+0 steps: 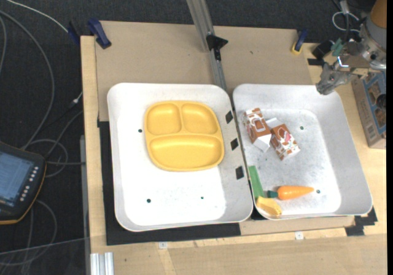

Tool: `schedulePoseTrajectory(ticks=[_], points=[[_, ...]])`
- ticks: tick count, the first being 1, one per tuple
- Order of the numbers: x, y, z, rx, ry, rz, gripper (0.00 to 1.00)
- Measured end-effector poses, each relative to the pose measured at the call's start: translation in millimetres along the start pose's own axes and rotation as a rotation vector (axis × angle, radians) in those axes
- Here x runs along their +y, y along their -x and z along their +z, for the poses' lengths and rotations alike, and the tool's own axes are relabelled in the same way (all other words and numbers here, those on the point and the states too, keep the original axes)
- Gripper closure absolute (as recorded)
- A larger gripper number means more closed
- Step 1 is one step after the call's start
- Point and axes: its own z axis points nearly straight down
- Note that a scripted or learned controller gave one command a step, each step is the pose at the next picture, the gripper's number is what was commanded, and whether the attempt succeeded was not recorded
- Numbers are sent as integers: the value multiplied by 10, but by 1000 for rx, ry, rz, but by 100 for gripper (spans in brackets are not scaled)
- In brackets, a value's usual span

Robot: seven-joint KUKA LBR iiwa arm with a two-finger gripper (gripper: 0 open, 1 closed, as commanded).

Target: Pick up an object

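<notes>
The right bin (pixel 331 114) holds two small brown-and-white cartons (pixel 270 133) near its middle, an orange carrot (pixel 295 192) toward the front, and a yellow banana-like piece (pixel 269 207) at the front left corner. My gripper (pixel 328 81) hangs at the bin's far right corner, above the rim and well away from all of these objects. Nothing shows under it.
The left bin (pixel 178 206) carries a yellow divided plate (pixel 183 135). A green strip (pixel 254 180) lies by the right bin's left rim. A metal post (pixel 199 3) rises behind the bins. Blue clamps (pixel 98 33) sit at the bench's back corners.
</notes>
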Motion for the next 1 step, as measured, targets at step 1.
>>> schedulePoseTrajectory(ticks=[1], points=[[-109, -569, 137, 2, -4, 0, 100]])
